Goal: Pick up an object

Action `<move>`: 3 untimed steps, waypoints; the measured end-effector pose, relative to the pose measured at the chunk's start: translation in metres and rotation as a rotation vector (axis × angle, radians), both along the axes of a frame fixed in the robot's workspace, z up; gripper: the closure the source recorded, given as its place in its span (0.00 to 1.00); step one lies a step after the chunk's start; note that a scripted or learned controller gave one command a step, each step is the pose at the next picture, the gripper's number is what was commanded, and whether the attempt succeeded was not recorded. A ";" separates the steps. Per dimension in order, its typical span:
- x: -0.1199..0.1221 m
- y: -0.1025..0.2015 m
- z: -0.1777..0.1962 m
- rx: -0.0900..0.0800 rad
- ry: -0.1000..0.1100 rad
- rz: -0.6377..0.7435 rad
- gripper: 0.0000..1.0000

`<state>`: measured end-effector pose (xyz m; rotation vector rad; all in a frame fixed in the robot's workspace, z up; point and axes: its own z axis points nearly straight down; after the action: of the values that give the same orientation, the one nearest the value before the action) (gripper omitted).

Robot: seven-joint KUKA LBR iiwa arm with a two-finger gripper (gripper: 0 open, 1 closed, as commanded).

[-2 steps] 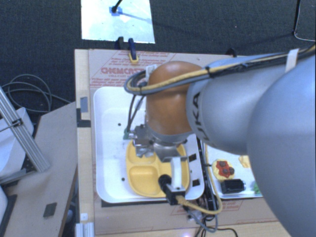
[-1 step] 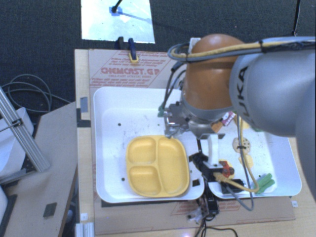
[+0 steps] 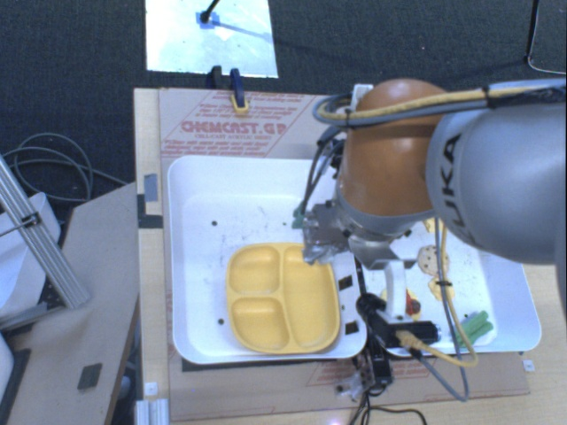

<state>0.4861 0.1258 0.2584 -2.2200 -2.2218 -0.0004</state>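
The yellow tray lies in the left bin, its long side running from nine to three o'clock. The claw hangs over its one o'clock corner; its grip I cannot tell.

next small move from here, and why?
Probably lower a little onto the yellow tray. The gripper sits over the tray's upper right rim in the left bin, and nothing shows between its fingers, so no grasp yet. The wrist hides the fingertips, so whether the rim lines up between them is unclear; go slowly.
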 end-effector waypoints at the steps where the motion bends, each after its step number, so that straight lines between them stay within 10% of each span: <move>1: 0.001 0.000 0.000 0.000 -0.001 0.000 0.00; 2: 0.002 -0.064 0.108 0.000 -0.015 -0.006 0.00; 3: 0.001 -0.006 0.286 0.006 -0.021 0.009 0.00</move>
<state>0.4867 0.1195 0.5449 -2.2175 -2.2387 -0.0311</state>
